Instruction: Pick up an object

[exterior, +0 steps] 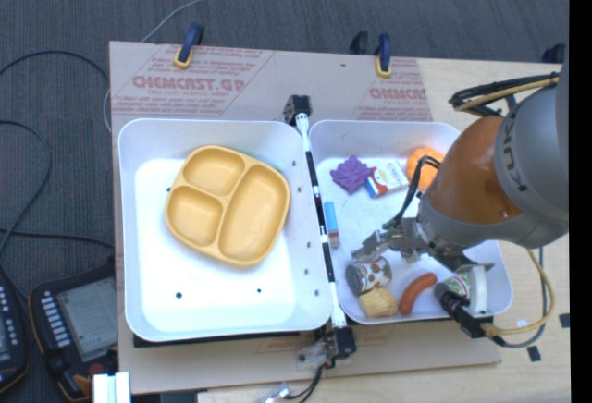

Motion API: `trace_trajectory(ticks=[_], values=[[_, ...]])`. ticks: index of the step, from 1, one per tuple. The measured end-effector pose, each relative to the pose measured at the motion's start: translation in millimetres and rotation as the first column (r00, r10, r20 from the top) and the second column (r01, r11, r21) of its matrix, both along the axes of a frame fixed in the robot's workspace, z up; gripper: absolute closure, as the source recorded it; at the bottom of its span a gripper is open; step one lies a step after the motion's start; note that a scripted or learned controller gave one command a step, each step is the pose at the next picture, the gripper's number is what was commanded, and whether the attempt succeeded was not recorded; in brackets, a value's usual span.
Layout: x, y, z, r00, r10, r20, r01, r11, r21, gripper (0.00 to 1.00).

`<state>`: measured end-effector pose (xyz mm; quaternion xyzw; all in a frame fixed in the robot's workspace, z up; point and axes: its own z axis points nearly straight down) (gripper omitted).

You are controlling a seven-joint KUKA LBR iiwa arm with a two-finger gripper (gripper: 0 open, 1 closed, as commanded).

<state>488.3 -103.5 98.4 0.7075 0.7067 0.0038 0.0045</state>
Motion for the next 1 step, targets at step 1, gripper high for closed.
trace_trajectory(ticks=[1], values=[[0.7,0.1,9.7,1.000,0.000,0.001,0.000,1.000,0.000,1.00]])
